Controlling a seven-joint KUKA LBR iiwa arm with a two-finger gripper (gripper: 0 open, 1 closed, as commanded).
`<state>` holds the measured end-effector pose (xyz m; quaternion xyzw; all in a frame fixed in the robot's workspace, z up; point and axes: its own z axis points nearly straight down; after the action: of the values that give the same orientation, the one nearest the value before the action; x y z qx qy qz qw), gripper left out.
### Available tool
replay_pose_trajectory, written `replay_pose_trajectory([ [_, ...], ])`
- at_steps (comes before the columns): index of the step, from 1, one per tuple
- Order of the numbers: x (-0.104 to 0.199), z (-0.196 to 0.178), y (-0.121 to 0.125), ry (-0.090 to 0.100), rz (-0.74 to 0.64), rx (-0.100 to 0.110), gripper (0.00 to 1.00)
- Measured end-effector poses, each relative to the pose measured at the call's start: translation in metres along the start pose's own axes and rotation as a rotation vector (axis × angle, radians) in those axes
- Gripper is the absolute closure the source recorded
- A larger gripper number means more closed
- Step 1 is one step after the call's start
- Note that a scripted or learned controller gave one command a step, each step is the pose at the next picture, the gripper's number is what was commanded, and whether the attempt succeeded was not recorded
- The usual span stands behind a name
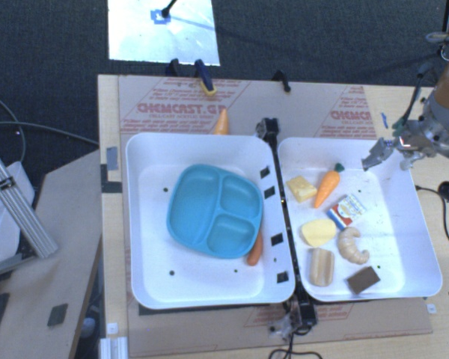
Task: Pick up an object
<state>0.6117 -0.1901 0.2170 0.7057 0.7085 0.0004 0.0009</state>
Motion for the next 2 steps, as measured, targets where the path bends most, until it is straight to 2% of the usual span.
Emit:
replay_pose_trajectory([
  [1, -0.007, 0.074, 0.051, -0.003, -0.004, -0.006, 0.0],
  [2, -0.016, 0.131, 0.059, 0.0, -0.004, -0.005, 0.0],
])
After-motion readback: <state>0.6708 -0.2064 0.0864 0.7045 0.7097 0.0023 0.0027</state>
